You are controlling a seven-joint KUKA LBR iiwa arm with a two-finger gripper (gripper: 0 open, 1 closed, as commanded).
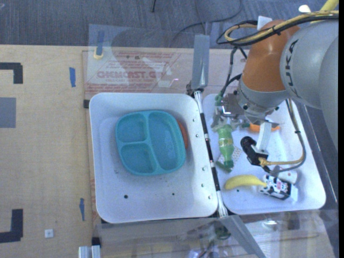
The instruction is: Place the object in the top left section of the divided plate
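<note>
divided plate (151, 143): smooth teal plastic, rounded, three sections, in left bin (107, 192) | banana (243, 182): curved yellow, right bin (312, 195) | end effector (232, 113): finger state cannot be told | counter (43, 144): pale wood, blue tape marks

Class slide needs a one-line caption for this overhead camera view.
Robot arm over right bin with banana and green bottle; teal divided plate waits in left bin.

Bench top (43, 160): light wood, black tape corner marks (13, 71) along left edge, short blue tape strips (72, 77). Clear acrylic sheet (137, 63) with reddish lettering lies at the bench's far side. Beyond the bench, grey carpet floor (80, 7) with black cables (215, 4) looping across it. Lighting even, diffuse.
</note>
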